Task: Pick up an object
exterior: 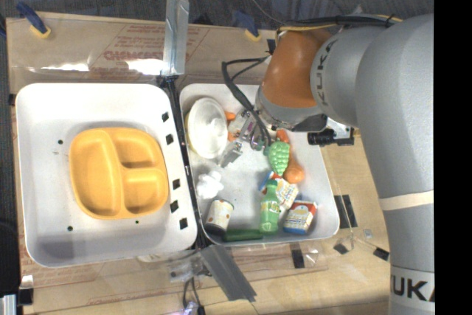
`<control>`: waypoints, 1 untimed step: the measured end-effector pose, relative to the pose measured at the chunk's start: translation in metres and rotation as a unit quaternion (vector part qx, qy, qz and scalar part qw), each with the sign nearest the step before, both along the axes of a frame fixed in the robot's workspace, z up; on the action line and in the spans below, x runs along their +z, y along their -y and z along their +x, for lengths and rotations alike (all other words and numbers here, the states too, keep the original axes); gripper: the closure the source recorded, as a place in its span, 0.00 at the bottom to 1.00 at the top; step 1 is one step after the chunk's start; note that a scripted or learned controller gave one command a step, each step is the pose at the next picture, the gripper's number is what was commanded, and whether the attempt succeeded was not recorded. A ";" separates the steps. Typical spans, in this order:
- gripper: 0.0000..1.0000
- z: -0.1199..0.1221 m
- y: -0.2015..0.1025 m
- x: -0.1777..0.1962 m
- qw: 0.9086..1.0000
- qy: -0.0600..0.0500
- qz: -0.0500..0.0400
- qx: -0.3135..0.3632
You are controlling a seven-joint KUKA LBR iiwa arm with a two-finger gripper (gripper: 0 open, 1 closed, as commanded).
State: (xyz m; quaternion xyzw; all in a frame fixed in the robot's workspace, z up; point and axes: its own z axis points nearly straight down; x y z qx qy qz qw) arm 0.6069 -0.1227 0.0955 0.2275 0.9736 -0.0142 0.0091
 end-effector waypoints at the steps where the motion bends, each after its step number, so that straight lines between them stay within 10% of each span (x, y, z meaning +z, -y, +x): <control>1: 0.00 -0.027 0.060 -0.002 0.996 -0.007 0.014 0.091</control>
